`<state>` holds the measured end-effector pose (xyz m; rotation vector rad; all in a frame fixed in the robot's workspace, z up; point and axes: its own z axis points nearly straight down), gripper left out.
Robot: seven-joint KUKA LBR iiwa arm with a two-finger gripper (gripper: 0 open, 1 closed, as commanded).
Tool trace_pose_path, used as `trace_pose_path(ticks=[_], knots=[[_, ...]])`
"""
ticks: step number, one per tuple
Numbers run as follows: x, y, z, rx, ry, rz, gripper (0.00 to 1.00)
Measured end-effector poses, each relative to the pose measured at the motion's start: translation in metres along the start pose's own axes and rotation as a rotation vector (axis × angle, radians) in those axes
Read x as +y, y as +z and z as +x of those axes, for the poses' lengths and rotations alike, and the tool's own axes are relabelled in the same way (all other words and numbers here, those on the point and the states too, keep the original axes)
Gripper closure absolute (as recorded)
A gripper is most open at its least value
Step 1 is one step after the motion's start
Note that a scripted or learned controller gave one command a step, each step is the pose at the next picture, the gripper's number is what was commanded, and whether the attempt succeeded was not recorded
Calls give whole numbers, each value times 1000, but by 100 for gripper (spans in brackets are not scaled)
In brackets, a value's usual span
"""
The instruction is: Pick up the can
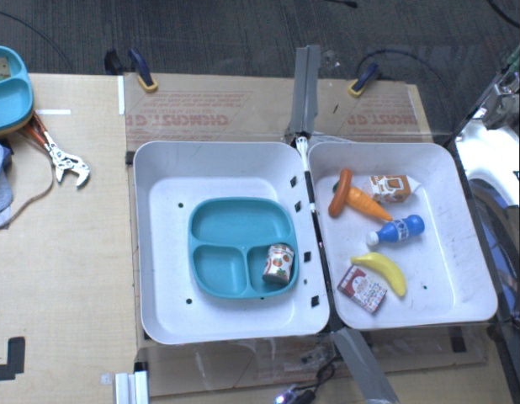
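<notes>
The can (278, 265) is small, with a white, red and green label. It lies in the lower right compartment of a teal divided plate (218, 234), which rests in the left white bin (159, 225). Its top leans against the plate's right rim.
The right bin (462, 251) holds a carrot (367, 204), a brown sausage (339, 192), a small carton (390, 188), a blue and white bottle (397, 230), a banana (384, 270) and a red box (362, 289). White and grey machinery (496, 133) stands at the right edge. A wrench (66, 165) lies on the bench at the left.
</notes>
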<state>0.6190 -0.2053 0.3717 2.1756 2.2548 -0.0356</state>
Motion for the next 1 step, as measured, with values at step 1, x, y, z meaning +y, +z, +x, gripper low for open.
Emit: trace_pose_path(ticks=[1], knots=[[1, -8, 0, -1, -2, 0, 100]])
